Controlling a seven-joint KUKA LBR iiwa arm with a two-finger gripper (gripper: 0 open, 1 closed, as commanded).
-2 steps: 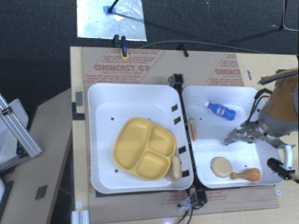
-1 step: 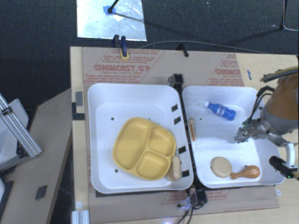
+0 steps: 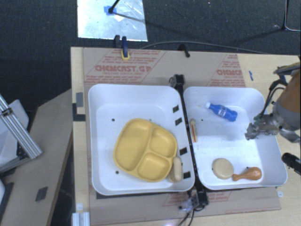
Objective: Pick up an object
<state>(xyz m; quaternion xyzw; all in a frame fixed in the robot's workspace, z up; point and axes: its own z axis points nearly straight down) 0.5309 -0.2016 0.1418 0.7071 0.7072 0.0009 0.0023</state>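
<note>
Two bins; right bin (image 3: 270,140) holds blue bottle (image 3: 223,111), easily reached. Gripper (image 3: 257,129) hovers at that bin's right wall, nothing between its fingers; spread: cannot tell.

A light wooden bench (image 3: 77,69) covered by a brown protective sheet printed with red lettering (image 3: 155,65). Two shallow white bins sit on it side by side, touching: the left bin (image 3: 101,107) and the right bin (image 3: 254,100).
</note>
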